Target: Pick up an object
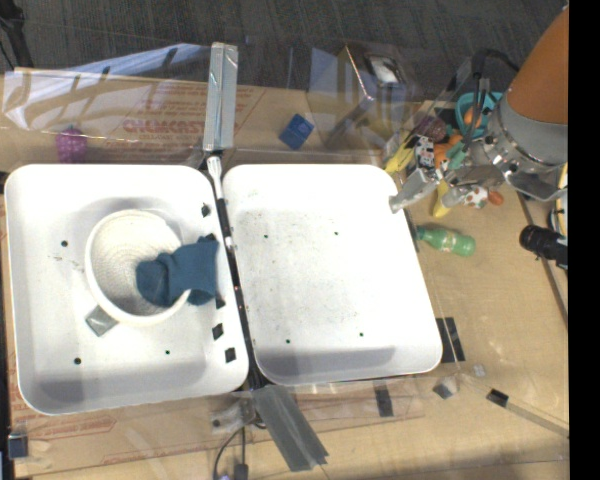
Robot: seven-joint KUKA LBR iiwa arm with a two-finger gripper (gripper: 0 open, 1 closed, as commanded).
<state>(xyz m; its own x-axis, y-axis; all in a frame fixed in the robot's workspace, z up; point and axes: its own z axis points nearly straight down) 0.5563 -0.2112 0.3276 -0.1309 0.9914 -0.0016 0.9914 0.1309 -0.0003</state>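
You see a strip of grey tape [290, 428] at the front edge of the bench [500, 348], just below where the two bins meet. Above it sit two white bins side by side. The right bin [325, 268] has a speckled white floor with a few small dark dots on it.

In the left bin [40, 268] you find a white bowl [120, 253], lying about in the middle. A dark blue cloth [185, 271] is bunched up in the bowl. Part of it hangs over the bowl's right rim, near the wall between the two bins. A small grey piece [100, 321] sticks out at the bowl's lower left side.

To the right of the right bin, a little green bottle [446, 240] lies on its side on the bench.

Further back on the right, you see the arm with its orange band [542, 58]. The gripper [450, 173] is up there too, over the bench just past the far right corner of the right bin. It is well apart from the bowl and the cloth. There are many small colourful bits around it, and you cannot tell whether it is open or closed, or whether it has anything.

At the back, a small blue block [297, 130] and a purple thing [71, 145] lie on the bench behind the bins. A grey metal bar [220, 93] stands between them
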